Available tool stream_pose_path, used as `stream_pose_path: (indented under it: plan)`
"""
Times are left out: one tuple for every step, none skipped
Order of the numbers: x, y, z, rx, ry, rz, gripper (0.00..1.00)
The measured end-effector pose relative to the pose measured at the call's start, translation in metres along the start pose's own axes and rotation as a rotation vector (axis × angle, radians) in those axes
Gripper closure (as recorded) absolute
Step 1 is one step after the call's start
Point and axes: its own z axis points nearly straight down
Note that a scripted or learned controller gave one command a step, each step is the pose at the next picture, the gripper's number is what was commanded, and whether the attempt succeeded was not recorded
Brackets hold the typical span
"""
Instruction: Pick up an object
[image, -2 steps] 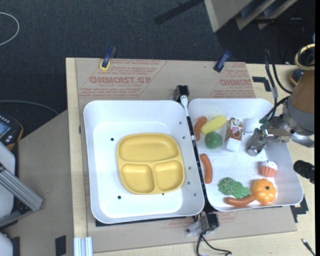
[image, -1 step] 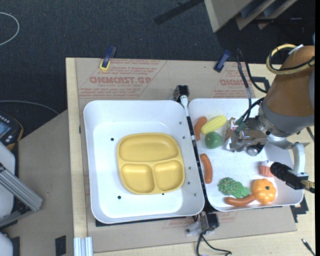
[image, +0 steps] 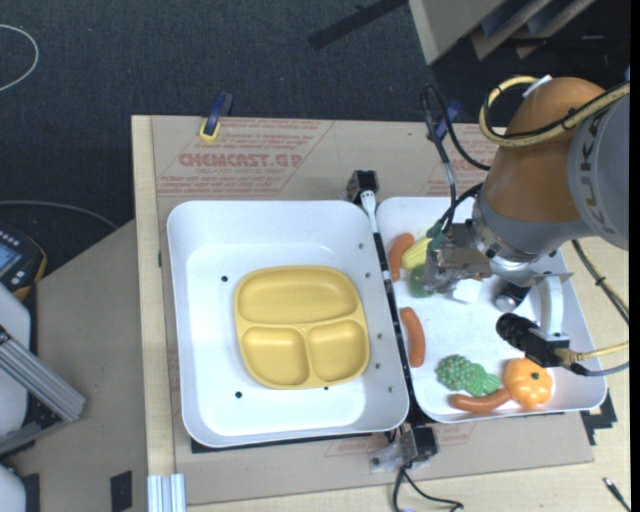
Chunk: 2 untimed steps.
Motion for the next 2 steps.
stream_pose_path:
  plan:
    - [0.059,-0.006,0.012,0.006,0.001,0.001,1.00]
    - [0.076,-0.008,-0.004,-0.001,-0.001,0.003,1.00]
